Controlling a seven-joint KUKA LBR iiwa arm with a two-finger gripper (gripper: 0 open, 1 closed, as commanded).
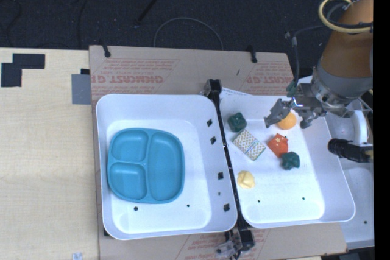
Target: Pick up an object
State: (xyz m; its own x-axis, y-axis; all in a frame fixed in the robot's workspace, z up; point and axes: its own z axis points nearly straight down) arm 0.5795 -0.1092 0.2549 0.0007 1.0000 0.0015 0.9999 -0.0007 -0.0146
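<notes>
Gripper (291, 112) hangs over the right bin (317, 207) with fingers spread wide, empty (seemingly), straddling the orange ball (287, 122) lying directly between and just below them.

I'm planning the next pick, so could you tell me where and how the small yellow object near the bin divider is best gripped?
Grip the yellow object across its rounded body, coming straight down from above. It sits low on the right bin floor with bare floor around it, though the divider lies close on its left, so probably set the fingers along the divider.
</notes>
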